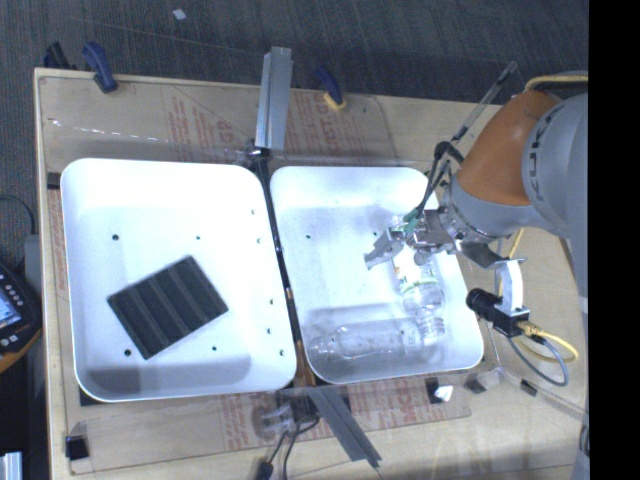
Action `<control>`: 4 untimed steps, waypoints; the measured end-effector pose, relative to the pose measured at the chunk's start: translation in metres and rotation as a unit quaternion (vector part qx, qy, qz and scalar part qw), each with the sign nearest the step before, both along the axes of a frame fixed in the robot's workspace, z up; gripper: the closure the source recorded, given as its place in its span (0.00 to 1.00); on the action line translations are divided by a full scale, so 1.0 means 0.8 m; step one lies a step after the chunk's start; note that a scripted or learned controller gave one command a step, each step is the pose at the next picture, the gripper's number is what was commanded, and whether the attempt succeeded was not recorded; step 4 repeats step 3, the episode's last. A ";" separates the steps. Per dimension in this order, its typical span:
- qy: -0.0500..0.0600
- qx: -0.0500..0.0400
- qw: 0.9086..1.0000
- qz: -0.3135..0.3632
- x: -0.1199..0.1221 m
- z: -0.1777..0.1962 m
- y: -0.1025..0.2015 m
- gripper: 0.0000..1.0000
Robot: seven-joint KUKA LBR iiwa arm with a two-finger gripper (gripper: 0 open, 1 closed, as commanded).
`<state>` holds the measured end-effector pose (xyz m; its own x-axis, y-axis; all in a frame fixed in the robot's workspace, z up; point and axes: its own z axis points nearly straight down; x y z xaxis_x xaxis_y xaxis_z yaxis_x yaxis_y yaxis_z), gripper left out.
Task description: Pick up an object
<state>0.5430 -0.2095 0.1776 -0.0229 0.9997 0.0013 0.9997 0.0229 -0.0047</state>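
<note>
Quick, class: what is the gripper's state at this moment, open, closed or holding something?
Gripper: cannot be told; it hangs over the clear plastic bottles in the right bin.

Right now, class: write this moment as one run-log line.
arm: over right bin | gripper: above clear bottles | grasp: not visible | left bin: dark ribbed pad

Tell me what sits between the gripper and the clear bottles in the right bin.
Nothing visible does. The gripper hangs directly above the upright clear bottle; the second clear bottle lies along the right bin's near wall.
</note>
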 end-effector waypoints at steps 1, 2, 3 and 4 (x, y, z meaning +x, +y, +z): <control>0.000 0.000 1.000 0.000 0.000 0.000 0.000 0.00; 0.000 0.000 1.000 0.000 0.000 0.000 0.000 0.00; 0.000 0.000 1.000 0.000 0.000 0.000 0.000 0.00; 0.000 0.000 1.000 0.000 0.000 0.000 0.000 0.00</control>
